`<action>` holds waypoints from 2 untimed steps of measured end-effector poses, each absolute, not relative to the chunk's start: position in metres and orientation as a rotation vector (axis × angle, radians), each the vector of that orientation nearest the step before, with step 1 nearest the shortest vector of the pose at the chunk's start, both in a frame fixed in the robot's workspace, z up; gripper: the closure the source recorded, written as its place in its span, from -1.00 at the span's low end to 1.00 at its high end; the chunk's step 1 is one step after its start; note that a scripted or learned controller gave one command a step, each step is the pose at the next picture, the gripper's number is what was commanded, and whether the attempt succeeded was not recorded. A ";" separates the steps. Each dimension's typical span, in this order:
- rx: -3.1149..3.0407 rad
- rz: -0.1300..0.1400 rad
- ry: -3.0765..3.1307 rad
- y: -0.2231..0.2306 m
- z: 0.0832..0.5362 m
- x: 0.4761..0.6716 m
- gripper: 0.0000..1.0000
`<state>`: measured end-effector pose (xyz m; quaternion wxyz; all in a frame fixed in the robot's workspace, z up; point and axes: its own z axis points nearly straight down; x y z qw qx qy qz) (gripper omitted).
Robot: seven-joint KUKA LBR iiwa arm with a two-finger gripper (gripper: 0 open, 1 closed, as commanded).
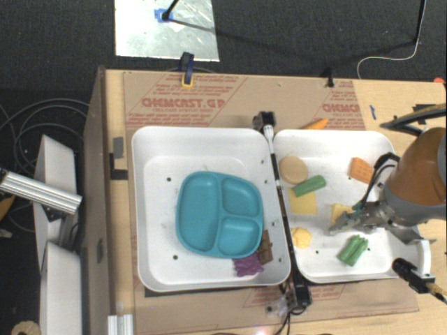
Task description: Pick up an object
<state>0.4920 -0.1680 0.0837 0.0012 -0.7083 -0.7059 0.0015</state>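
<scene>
My gripper (347, 220) hangs low over the right bin (380, 144), at the end of the grey arm with its orange band (422, 169) coming in from the right. It is right next to a pale yellow wedge (339, 210), just above and left of a green ridged piece (353, 249). Nothing can be seen held in it. Also in this bin lie a tan round disc (292, 168), a green cylinder (309, 185), a yellow square slice (302, 204), an orange block (360, 169) and a small yellow lump (302, 238).
The left bin (150, 187) holds a blue divided plate (218, 213), with a purple piece (245, 266) and a brown piece (266, 248) at its lower right. A black divider rail (277, 187) separates the bins. An orange carrot-like piece (316, 124) lies on the cardboard behind.
</scene>
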 end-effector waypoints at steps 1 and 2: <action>-2.213 -0.007 -2.236 -0.118 0.085 0.556 -1.00; -2.224 0.004 -2.215 -0.156 0.084 0.494 -1.00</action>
